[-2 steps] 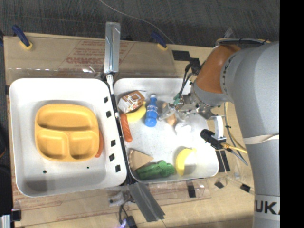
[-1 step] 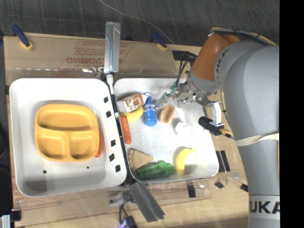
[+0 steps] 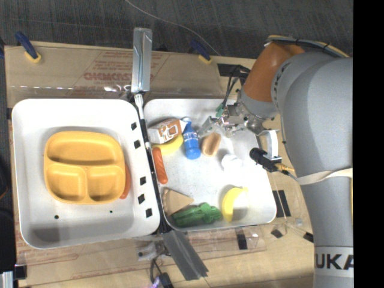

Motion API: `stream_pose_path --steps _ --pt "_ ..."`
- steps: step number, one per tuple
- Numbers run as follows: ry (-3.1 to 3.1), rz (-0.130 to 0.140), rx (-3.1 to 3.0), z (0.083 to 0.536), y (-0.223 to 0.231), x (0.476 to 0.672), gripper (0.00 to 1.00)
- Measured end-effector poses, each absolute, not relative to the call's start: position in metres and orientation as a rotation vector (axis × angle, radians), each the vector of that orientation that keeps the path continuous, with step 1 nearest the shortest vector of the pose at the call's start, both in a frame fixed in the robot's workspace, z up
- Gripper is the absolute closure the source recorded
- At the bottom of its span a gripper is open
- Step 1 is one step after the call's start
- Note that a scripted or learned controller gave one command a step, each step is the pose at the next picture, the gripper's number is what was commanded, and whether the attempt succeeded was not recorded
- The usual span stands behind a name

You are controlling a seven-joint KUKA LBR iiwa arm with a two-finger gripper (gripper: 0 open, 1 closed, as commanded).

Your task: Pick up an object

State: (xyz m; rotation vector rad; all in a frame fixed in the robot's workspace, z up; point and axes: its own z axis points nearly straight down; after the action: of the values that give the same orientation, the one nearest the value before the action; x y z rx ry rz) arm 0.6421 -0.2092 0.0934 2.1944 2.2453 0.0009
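I see two white bins side by side on the bench. Nearest in the right bin: a green leafy vegetable at the near edge, a banana just right of it, a brown wedge just left and slightly behind. Further back, an orange carrot lies along the left wall, a small white piece sits mid-bin. Beyond that, a blue bottle, a tan bread roll right of it, and a brown-and-white packet on something yellow to the left. The gripper hangs over the far part of this bin, just behind the roll; I can't tell how wide the claw is, nothing visibly in it. Left bin holds a yellow divided tray. Grey arm comes in from the right.
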Motion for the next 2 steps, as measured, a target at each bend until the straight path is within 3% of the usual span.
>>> stream_pose_path --steps 1,2 --pt "2.251 0.002 2.187 0.1047 -0.2081 0.6433 1.0" --pt "2.253 0.001 2.186 0.1042 -0.2077 0.6432 0.0"
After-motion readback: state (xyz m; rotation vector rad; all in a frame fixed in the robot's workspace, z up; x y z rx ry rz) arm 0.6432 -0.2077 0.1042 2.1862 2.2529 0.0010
